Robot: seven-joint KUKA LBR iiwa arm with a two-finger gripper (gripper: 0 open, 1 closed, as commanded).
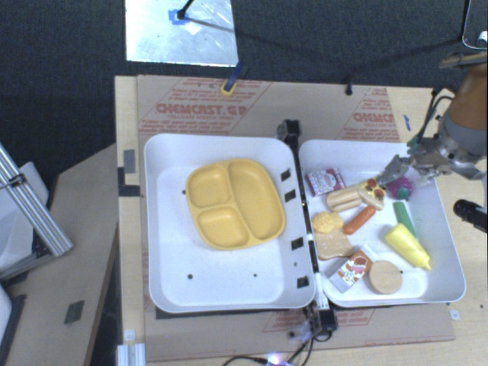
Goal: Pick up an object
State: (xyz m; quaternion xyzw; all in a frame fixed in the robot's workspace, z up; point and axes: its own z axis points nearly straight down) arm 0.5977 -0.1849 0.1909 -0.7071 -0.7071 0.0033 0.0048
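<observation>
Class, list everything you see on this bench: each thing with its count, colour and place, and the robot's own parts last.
Bins: two, white, side by side.
Tray: one, yellow, three compartments, left bin.
Packet: one, pink, right bin, far side.
Hot dog: one, tan, right bin.
Carrot: one, orange, right bin middle.
Bread: one, tan, right bin.
Carton: one, red-white, right bin front.
Disc: one, tan, right bin front.
Bottle: one, yellow, right bin.
Stick: one, green, right bin.
Arm: one, grey-orange, right.

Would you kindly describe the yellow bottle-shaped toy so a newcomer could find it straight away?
Look in the right white bin, the one crowded with toy food. Near its right wall lies the yellow bottle, tilted, beside a green stick. It is the bin's one bright yellow piece with a pointed tip, above the round tan disc.
</observation>
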